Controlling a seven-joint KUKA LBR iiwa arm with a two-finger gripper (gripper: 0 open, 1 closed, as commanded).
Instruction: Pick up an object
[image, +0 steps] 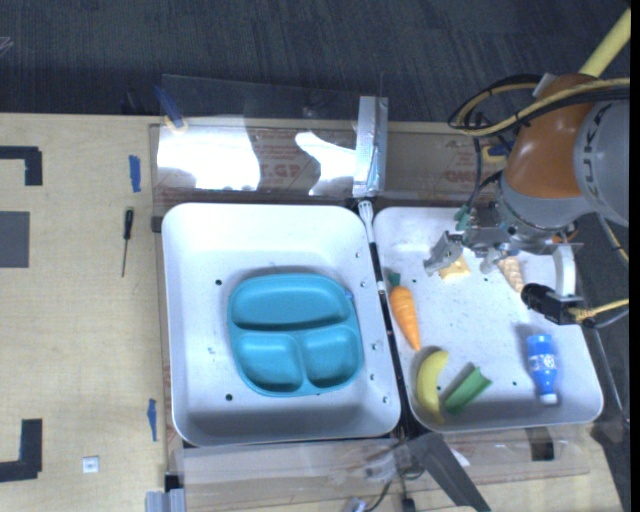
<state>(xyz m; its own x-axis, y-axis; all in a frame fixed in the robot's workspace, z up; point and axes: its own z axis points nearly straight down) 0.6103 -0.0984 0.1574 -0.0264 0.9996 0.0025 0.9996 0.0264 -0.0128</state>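
My gripper (465, 261) hangs low over the back of the right bin (580, 405), with its fingers spread open. A small pale yellow piece (456, 270) lies on the bin floor just below and between the fingertips; it is not clamped. An orange carrot (404, 312) lies near the bin's left wall. A yellow banana (430, 378) and a green block (464, 388) rest side by side at the front. A blue bottle (541, 366) lies at the front right. A tan ridged piece (513, 272) sits just right of the gripper.
The left bin (190, 240) holds a blue divided tray (294, 332). A divider wall (378, 290) separates the bins. A clear panel with a metal post (369, 145) stands behind them. Cables (560, 305) trail from the wrist over the right bin.
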